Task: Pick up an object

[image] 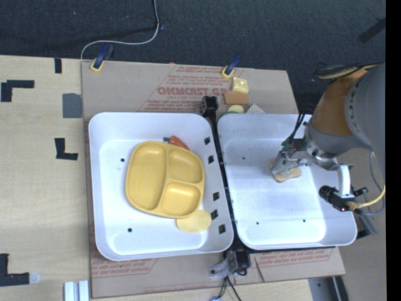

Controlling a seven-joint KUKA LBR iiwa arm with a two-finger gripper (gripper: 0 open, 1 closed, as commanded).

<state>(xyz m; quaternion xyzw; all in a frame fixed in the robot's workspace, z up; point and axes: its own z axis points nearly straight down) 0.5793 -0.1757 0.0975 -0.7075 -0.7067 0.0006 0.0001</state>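
Note:
My gripper [285,165] is down in the right bin [263,224], near its right side. A small tan object [288,174] lies right under the fingertips and touches them. The wrist hides the top of that object. In the left bin [106,231] lies a yellow divided plate [165,179], with a small orange-red object [178,142] peeking out behind it and a pale yellow disc [194,221] at its front edge.
A tan block [237,91] and a pale round item [235,110] sit on the cardboard behind the bins. A black divider [216,168] runs between the bins. The grey arm with its orange band [335,108] comes in over the right bin's rim.

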